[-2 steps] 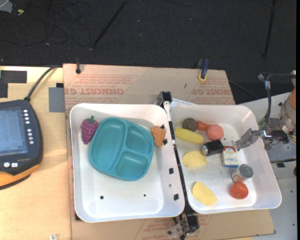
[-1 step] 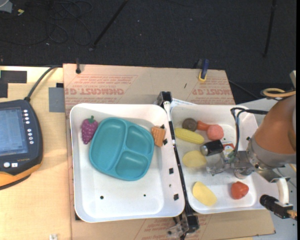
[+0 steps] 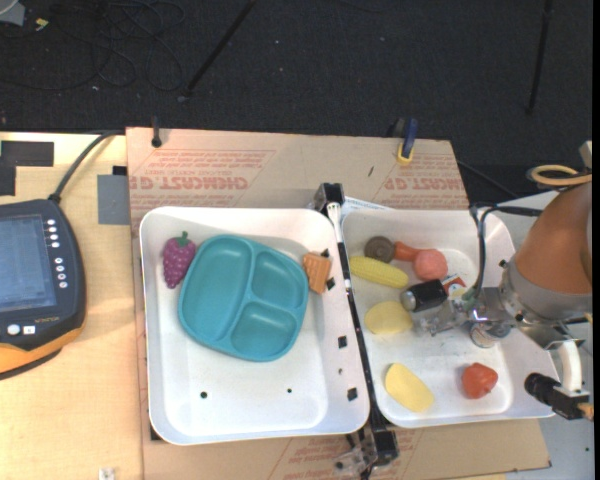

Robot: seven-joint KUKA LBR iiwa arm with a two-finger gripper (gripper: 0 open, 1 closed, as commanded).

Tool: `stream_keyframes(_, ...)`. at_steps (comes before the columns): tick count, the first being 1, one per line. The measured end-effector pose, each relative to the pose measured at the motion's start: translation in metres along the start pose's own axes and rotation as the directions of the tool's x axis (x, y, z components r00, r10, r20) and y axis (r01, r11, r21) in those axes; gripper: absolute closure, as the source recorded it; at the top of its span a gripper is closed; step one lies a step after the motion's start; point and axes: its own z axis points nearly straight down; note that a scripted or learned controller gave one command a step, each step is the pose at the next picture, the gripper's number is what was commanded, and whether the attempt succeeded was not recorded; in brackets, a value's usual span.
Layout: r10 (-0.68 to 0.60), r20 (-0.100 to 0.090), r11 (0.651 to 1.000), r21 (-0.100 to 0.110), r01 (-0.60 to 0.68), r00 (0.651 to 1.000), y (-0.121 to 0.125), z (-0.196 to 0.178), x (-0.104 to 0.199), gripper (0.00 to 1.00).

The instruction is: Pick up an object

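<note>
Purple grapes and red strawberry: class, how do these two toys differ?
The purple grapes lie in the left bin, beside the teal tray; the red strawberry lies in the right bin. The grapes look longer and bumpy, the strawberry rounder. Both are small toy fruits resting on white bin floors.

a light wooden bench [image 3: 90, 388] bears a cardboard sheet [image 3: 280, 173]. two white bins [image 3: 240, 408] sit side by side on it. a grey tablet controller [image 3: 25, 268] rests at left.

Teal tray [image 3: 242, 300], purple grapes [image 3: 177, 259]
</note>
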Motion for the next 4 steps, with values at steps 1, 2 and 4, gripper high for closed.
stream_keyframes(1, 0.007, -0.016, 0.999, 0.044, -0.006, 1.0, -0.015, 0.015, 0.012, 0.0)
stream_keyframes(2, 0.007, -0.017, 0.999, 0.045, -0.006, 1.0, -0.035, 0.01, -0.033, 0.0)
stream_keyframes(4, 0.006, -0.02, 0.999, 0.045, -0.005, 1.0, -0.034, 0.023, 0.045, 1.0)
